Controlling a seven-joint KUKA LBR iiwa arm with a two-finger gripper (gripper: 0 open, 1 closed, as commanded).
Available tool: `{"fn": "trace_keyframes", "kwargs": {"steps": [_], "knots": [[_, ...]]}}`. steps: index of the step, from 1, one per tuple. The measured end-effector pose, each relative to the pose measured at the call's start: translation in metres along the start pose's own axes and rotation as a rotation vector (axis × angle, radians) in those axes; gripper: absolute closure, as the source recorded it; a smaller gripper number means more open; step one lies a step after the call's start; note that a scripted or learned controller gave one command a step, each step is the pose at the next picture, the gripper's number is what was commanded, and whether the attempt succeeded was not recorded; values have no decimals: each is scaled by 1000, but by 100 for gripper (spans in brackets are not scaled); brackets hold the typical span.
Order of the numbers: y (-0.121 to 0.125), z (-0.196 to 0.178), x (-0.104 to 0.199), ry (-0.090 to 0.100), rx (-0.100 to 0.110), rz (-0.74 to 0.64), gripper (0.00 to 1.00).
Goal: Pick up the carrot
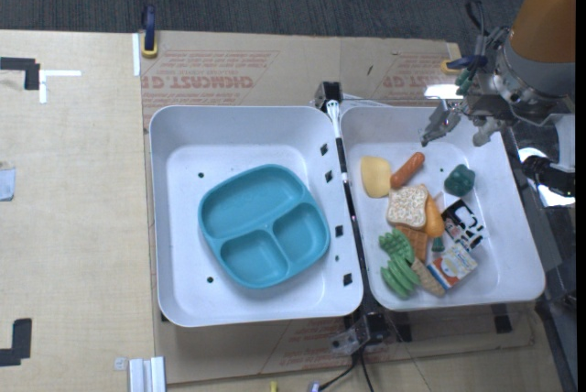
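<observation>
Hovered over right bin's (pixel 513 198) far edge, hand (pixel 455 126) spread, gripping nothing. Carrot (pixel 408 168) lay just below-left, beside bread slice (pixel 408 207). Needed lowering astride carrot's narrow width, clear of bread.

The arm (pixel 549 5) is cut off by the right edge.

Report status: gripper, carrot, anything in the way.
Gripper open above right bin, holding nothing. Carrot free beside yellow piece. Bread slice close below.
</observation>
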State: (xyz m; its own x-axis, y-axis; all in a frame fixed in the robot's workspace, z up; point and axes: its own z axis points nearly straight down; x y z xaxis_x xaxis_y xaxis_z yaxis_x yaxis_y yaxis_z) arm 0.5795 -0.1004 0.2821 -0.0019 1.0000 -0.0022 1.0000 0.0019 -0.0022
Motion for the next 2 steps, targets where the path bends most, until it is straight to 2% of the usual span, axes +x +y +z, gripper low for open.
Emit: {"fn": "trace_keyframes", "kwargs": {"steps": [1,2], "knots": [[-10,119,-33,1,2,21,0],[-28,179,-47,1,-5,-6,0]]}}
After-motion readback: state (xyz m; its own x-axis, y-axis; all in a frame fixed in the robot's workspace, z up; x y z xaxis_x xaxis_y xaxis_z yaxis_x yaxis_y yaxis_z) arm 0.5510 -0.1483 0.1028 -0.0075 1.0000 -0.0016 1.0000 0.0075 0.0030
